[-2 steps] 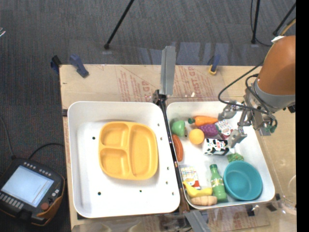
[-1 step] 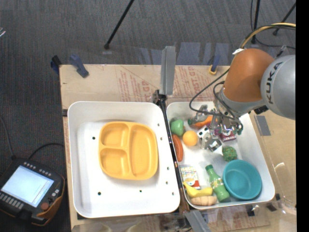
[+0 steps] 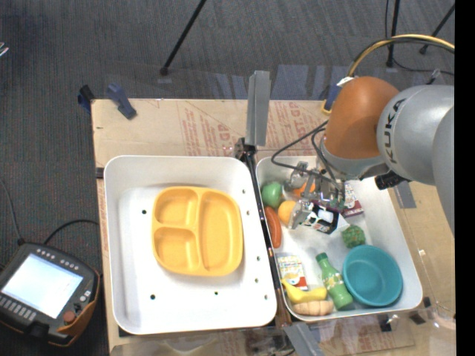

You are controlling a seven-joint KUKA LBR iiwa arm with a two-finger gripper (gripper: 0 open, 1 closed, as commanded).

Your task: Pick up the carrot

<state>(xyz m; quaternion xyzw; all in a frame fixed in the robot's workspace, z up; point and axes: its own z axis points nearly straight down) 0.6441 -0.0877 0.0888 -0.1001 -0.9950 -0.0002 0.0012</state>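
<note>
The carrot (image 3: 273, 228) is a short orange piece lying lengthwise against the left wall of the right bin (image 3: 393, 221). My gripper (image 3: 309, 203) hangs low over the upper middle of that bin, a little right of and above the carrot. It sits just over a round orange fruit (image 3: 286, 212) and a black-and-white box (image 3: 321, 218). The wrist and cables hide the tips, and a bit of orange shows near them at the gripper's upper side. The carrot lies on the bin floor, apart from the gripper.
A green fruit (image 3: 272, 193) lies above the carrot. A carton (image 3: 292, 269), banana (image 3: 304, 294), green bottle (image 3: 335, 281), teal bowl (image 3: 372, 275) and broccoli (image 3: 353, 236) crowd the right bin's front. The left bin (image 3: 130, 273) holds a yellow divided plate (image 3: 197, 230).
</note>
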